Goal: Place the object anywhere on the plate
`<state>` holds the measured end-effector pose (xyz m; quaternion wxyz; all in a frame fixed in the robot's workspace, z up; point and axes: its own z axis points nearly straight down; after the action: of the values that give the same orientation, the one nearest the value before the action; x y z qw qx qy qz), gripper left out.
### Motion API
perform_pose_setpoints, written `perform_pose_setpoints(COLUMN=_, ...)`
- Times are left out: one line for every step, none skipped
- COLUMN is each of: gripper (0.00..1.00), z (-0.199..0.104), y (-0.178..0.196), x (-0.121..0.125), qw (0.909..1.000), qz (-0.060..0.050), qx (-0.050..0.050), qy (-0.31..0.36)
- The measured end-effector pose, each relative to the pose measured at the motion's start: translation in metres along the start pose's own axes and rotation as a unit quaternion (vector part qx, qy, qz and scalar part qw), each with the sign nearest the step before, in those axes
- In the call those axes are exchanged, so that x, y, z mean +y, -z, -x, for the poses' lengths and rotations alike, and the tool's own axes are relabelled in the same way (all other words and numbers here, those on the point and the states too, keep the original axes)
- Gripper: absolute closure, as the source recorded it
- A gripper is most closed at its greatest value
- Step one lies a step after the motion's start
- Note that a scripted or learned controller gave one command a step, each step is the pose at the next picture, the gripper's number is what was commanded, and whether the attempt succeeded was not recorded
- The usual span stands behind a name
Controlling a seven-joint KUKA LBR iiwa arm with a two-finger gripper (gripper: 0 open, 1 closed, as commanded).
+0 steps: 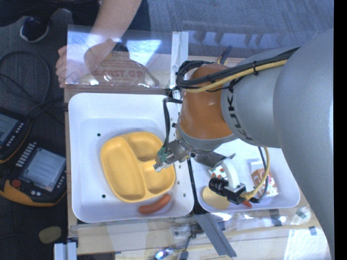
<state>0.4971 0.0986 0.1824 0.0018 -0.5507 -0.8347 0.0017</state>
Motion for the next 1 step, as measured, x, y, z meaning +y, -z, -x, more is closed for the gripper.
perform_pose_setpoints(gripper=1.0, z=-0.0139, y=0.1007, x=0.0019, qw=0.9916, qz=0.001, qx=-0.001, qy=0.129)
